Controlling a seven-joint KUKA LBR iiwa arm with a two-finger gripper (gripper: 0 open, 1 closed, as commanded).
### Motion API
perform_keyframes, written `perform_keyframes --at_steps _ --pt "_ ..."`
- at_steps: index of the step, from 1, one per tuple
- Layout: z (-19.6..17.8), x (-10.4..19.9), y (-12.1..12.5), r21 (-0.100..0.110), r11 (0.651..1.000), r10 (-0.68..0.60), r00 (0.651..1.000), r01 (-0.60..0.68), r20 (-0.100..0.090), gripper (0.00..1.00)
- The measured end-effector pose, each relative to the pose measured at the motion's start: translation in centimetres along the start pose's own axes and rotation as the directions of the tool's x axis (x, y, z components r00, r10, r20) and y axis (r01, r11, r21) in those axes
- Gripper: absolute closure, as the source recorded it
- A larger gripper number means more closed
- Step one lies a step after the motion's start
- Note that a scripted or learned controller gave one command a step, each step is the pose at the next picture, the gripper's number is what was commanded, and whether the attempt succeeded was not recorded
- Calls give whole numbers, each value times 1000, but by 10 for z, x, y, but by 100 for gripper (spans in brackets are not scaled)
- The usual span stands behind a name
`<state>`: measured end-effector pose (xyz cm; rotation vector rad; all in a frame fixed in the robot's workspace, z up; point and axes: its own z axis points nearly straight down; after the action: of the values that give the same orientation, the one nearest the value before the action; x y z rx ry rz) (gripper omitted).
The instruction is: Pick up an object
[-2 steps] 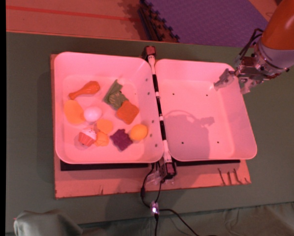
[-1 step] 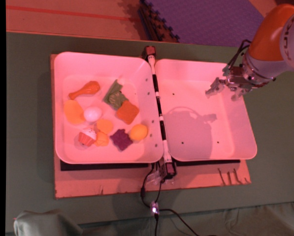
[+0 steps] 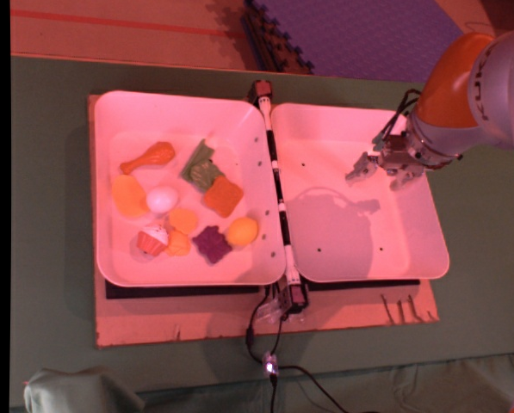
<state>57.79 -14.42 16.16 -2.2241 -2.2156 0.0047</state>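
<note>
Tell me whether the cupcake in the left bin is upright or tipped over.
Tipped: the cupcake lies on its side, its white top pointing toward the bin's back.

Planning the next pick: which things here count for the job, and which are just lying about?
For the job:
pincer, over the right bin
left bin items: drumstick, white egg, cupcake, purple piece, orange waffle

Lying about:
purple mat
cables
grey cloth
</note>
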Motion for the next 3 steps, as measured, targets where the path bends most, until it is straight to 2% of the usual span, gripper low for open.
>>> perform_keyframes --at_steps 1,2,3 --pt "43 5 1 0 1000 0 1000 0 0 0" --pt "62 3 7 -19 1000 -1 1000 1 3 0" --pt "47 1 11 -38 999 2 1000 -2 9 100"
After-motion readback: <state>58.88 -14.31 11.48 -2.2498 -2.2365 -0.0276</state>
